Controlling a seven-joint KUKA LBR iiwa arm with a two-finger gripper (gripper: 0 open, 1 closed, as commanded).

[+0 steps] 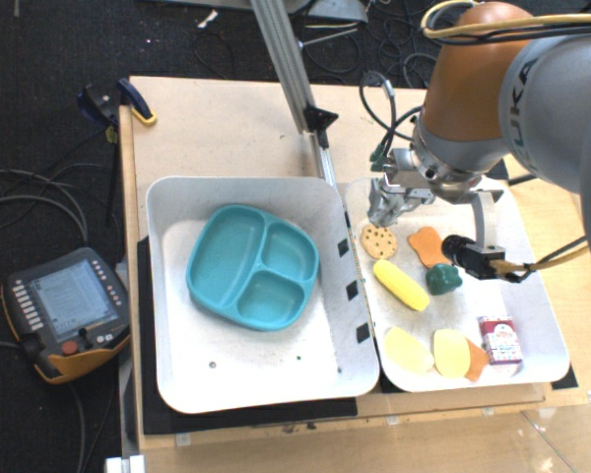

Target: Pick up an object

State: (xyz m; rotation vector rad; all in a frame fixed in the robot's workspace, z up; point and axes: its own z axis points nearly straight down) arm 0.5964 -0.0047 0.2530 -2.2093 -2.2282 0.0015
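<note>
The gripper (382,210) hangs just above the cookie (378,240) right of centre, its spread impossible to tell — the cookie looks light, stiff, thin, best pinched across its edges.

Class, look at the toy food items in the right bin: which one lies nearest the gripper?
The round speckled cookie, just below the gripper. The yellow corn, orange piece and green item all lie farther off.

Plastic, metal and pale wood

The teal divided plate (253,266) looks like smooth matt plastic in a speckled white bin (167,353). At three o'clock, the yellow corn piece (401,284) shines glossy. The arm shell (561,97) is smooth grey with a polished orange band (473,57); the desk (217,126) looks like pale matt wood.
</note>
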